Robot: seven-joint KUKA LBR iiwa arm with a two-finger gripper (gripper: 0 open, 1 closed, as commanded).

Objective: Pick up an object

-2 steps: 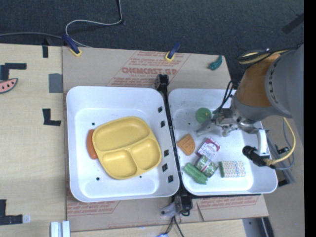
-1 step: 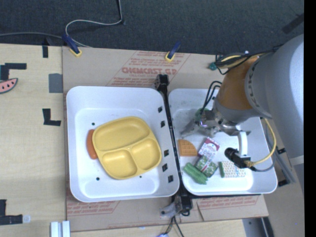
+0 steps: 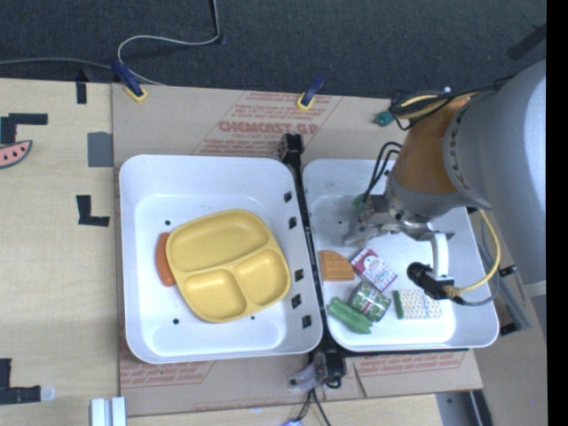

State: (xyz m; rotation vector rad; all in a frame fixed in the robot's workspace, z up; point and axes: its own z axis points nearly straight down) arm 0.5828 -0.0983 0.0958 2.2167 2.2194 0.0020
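Two white bins sit side by side on a sheet of brown cardboard [image 3: 257, 127]. Red letters printed on the cardboard read "CHEMCAST"; the smaller words under them are too tiny to read.

The left bin [image 3: 142, 264] holds a yellow plate [image 3: 227, 263] with three sections, lying near the middle. An orange thing [image 3: 163, 260] peeks out from under the plate's left edge.

The right bin [image 3: 475, 327] holds small things near its front edge. A tan cracker [image 3: 335, 265] lies close to the bin's left wall. Just right of it is a white and red packet [image 3: 374, 269]; its writing is too small to read. Below that sits a green can [image 3: 369, 301], touching a green pepper [image 3: 350, 316] by the front left corner. A small pale box [image 3: 417, 304] with dots lies to the right of the can.

The grey arm [image 3: 497, 162] reaches over the right bin. The gripper [image 3: 366, 224] hangs above the bin's middle, just above the packet. I cannot tell if it is open or closed.
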